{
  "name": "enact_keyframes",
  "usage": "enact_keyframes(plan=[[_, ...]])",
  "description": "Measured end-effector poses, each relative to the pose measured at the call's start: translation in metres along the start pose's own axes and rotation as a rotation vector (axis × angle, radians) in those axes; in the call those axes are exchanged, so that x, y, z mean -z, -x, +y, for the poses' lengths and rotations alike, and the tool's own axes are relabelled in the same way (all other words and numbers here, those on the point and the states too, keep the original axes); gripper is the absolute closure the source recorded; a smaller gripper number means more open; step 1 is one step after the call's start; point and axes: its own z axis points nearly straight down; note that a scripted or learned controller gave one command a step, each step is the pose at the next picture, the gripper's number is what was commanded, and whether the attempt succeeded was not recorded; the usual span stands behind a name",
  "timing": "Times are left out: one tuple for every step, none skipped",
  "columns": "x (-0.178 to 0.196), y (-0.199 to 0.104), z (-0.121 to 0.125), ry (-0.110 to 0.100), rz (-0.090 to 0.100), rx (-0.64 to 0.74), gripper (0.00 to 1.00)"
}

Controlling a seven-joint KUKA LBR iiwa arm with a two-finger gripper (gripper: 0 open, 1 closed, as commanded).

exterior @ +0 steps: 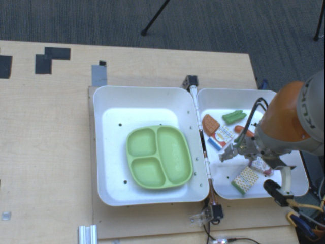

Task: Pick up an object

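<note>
The grey arm's hand point(229, 153) hung low over the middle of the right shallow white bin point(299, 187); whether it was apart or together I cannot tell. A green plastic pod point(233, 117) lay near that bin's far edge, an orange-red packet point(210, 123) beside its left wall. The left white bin point(109, 151) held a pale green three-compartment plate point(159, 156).

Two shallow white bins sat side by side on the desk point(45, 146). The left bin point(109, 136) held a pale green divided plate point(159, 156) with three compartments. The arm point(287, 118) reached over the right bin point(223, 184), its claw point(231, 152) hanging low above a small scatter of things: an orange-red packet point(210, 123), a green object point(233, 117) near the far wall, a blue-and-white item point(217, 143) just beside the claw, and a green-patterned packet point(245, 179) nearer the front.
</note>
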Motion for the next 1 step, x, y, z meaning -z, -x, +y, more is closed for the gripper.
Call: enact_keyframes(plan=[[-0.0268,-0.0053,-0.0091,-0.017,0.003,-0.009,0.0]])
